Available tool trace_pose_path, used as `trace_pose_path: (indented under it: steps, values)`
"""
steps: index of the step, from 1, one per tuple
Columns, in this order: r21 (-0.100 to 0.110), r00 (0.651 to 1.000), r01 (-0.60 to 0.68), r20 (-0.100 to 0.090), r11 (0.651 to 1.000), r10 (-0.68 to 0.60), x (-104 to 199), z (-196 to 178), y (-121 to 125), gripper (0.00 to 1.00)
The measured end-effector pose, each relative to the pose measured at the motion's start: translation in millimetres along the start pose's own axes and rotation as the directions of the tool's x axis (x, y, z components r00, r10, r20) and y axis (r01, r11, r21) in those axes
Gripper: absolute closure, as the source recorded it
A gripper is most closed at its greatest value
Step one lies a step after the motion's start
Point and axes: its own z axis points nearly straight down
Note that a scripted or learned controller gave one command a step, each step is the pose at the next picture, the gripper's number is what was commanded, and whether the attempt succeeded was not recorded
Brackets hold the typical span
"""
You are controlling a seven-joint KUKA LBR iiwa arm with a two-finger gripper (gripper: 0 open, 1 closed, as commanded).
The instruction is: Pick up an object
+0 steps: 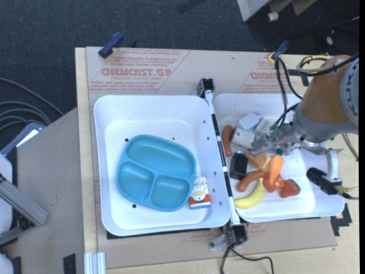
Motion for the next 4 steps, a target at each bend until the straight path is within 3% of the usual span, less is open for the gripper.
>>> trace_pose_path:
  steps: [1,2,3,4]
  values:
    - [0.005,1.000,0.001,-0.001,1.000,-0.001,23,26,6,0.00]
    - [0.003,1.000,-0.001,0.000,1.000,0.001,23,16,6,1.00]
    - [0.002,1.000,0.001,0.000,1.000,-0.001,114,-74,-17,1.00]
    - [0.003,1.000,0.001,0.000,1.000,-0.001,205,-127,-49,1.00]
